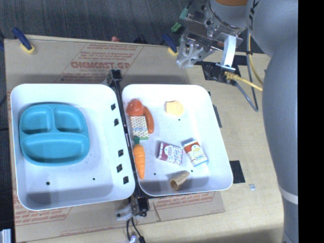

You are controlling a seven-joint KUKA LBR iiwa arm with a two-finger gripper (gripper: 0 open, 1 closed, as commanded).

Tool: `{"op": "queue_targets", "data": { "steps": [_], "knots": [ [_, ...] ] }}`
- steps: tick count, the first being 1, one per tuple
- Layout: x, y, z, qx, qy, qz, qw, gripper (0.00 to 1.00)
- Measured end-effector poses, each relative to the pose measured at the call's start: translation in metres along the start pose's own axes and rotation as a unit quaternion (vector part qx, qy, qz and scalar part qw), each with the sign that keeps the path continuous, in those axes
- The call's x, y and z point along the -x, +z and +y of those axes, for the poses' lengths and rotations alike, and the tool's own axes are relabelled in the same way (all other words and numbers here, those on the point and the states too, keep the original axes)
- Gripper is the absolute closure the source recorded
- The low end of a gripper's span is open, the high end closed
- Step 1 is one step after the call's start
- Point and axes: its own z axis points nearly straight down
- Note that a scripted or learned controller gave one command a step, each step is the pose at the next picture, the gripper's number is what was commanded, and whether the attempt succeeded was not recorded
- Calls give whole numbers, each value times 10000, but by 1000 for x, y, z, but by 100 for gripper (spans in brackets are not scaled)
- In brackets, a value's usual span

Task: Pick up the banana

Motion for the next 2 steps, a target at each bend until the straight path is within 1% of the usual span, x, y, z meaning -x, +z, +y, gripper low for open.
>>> {"op": "queue_targets", "data": {
  "steps": [2],
  "knots": [
    [-2,-20,0,-19,-88,-11,10000,100]
  ]
}}
